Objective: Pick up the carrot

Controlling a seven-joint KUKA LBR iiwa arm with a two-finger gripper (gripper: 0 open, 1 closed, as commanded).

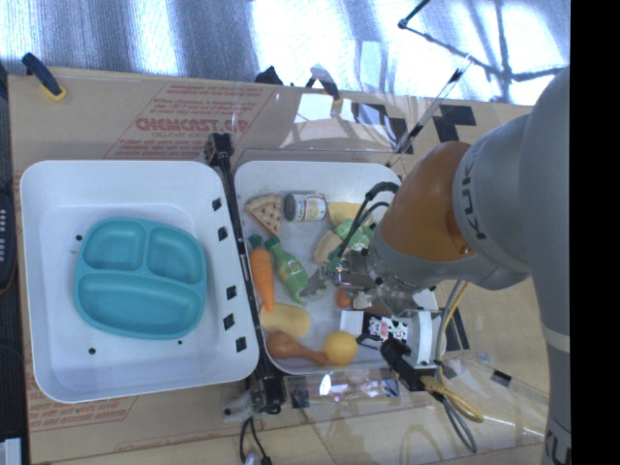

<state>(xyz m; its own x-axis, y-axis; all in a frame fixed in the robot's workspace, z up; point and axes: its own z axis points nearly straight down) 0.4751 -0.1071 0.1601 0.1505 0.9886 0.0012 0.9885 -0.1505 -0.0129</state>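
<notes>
Carrot, orange tapered (263, 273), lies untouched by right bin's left wall; gripper (341, 277) hovers nearby, finger state unclear; approach step, shift left, descend.

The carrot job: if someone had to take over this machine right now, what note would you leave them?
End effector: low in the right bin, among the toy food; I cannot tell its finger state.
Carrot: lying along the right bin's left wall, beside the green bottle, apart from the end effector.
Teal divided plate: in the left bin.
Done: nothing visible; the carrot is not lifted.
Left: move over the carrot, grasp it, raise it.
</notes>
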